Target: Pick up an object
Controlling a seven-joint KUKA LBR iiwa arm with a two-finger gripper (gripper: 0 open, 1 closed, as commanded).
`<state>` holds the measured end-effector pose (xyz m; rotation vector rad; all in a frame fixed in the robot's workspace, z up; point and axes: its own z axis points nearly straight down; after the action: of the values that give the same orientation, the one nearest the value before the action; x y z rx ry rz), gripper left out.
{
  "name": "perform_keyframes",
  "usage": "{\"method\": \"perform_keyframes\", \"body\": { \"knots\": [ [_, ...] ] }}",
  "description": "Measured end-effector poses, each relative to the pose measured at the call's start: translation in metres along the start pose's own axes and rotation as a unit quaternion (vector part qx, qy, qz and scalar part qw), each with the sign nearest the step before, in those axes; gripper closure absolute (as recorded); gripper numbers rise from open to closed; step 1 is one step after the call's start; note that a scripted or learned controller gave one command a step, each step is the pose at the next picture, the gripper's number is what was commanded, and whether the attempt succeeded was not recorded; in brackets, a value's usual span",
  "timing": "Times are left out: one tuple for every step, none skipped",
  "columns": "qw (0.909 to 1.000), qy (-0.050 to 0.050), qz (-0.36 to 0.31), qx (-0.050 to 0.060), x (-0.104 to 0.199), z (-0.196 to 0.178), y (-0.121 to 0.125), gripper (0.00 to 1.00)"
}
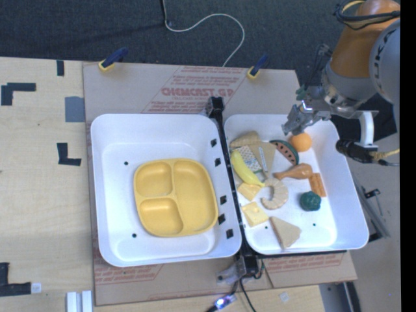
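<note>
The right white bin (pixel 348 200) holds several toy foods: an orange ball (pixel 300 142), a watermelon slice (pixel 286 149), a yellow banana (pixel 244 168), a brown drumstick (pixel 294 171), an orange block (pixel 316 184), a green lump (pixel 310 201), cheese cubes (pixel 255 213) and a tan wedge (pixel 285 231). My gripper (pixel 299 121) hangs over the far edge of this bin, just beyond the orange ball. It stands open and nothing sits between its fingers.
The left white bin (pixel 110 174) holds a yellow divided plate (pixel 174 197). Both bins rest on a cardboard sheet (pixel 188 90) held by blue-and-yellow clamps. A black divider (pixel 221 168) runs between the bins. A white cable (pixel 208 21) lies at the back.
</note>
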<state>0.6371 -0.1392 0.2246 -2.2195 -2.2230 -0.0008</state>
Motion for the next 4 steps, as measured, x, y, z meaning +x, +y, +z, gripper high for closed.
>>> {"method": "perform_keyframes", "body": {
  "knots": [
    [1.0000, 0.001, -0.002, 0.001, 0.054, -0.009, -0.022, 1.00],
    [1.0000, 0.000, -0.002, 0.002, 0.105, 0.005, -0.047, 1.00],
    [1.0000, 0.001, -0.002, 0.002, 0.153, -0.005, -0.065, 1.00],
    [1.0000, 0.000, -0.002, 0.002, 0.200, -0.012, -0.094, 1.00]
  ]
}}
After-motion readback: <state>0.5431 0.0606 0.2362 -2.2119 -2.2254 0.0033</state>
